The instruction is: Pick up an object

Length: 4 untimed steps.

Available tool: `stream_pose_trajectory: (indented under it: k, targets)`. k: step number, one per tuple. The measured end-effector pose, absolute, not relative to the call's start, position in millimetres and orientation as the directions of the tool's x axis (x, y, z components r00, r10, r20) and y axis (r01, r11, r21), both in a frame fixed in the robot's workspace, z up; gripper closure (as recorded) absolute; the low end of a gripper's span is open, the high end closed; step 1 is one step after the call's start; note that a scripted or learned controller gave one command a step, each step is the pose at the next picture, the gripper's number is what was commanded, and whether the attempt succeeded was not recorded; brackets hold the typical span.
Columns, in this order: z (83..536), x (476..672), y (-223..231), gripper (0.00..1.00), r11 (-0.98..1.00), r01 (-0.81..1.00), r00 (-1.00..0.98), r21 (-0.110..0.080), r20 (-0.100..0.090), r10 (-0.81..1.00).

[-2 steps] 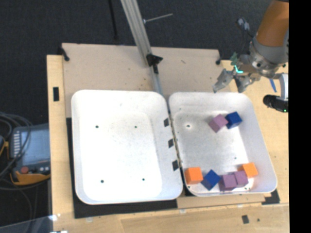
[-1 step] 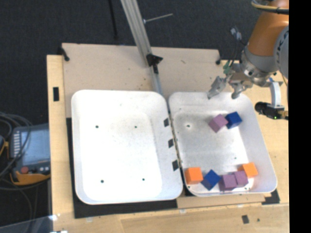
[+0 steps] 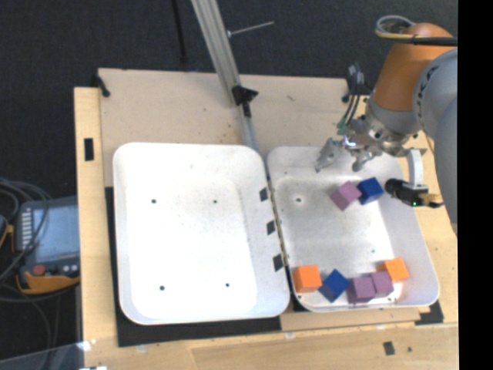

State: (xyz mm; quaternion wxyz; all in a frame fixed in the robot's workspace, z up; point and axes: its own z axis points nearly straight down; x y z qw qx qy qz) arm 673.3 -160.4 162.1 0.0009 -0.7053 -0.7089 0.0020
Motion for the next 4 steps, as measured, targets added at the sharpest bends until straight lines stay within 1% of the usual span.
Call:
stream_pose_trajectory:
  k: [1, 2, 3, 4]
  targets:
    - [101.4, 675.0, -156.3, 0.00, 0.008, 1.000, -0.008, -0.004, -0.002, 1.000]
    - [117.8, 677.6, -157.5, 1.00, 0.009, 1.000, -0.009, 0.005, -0.005, 1.000]
    - [181.5, 676.8, -163.8, 1.00, 0.001, 1.000, -0.001, 0.009, -0.002, 1.000]
    - [235.3, 678.5, -164.9, 1.00, 0.004, 1.000, -0.004, 0.008, -0.002, 1.000]
